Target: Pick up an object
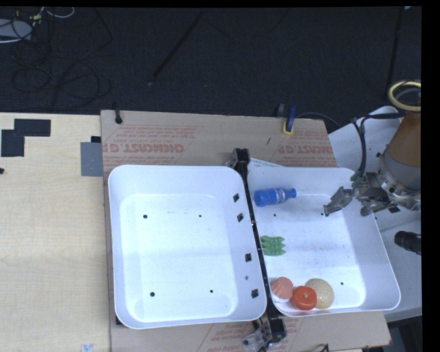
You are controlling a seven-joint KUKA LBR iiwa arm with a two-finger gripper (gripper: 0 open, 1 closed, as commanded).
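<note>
The gripper (342,200) is observed over the right bin (375,258) near its far right edge, fingers spread with nothing between them. A blue bottle (274,196) is noted lying to its left (well apart), with a green piece (272,245) nearer mid-bin and three round items (302,294) clustered at the front wall.

Robotics lab or test cell indicated. Two shallow white bins (180,180) set side by side on printed cardboard sheet (206,141), laid over pale wood bench (48,227). Grey arm with orange band (411,141) mounted at right. Loose cables (41,20) strewn over dark carpet (220,62) behind. Black tape marks (24,134) stuck on bench. Blue-and-yellow clamp (289,120) fixed at cardboard edge.
</note>
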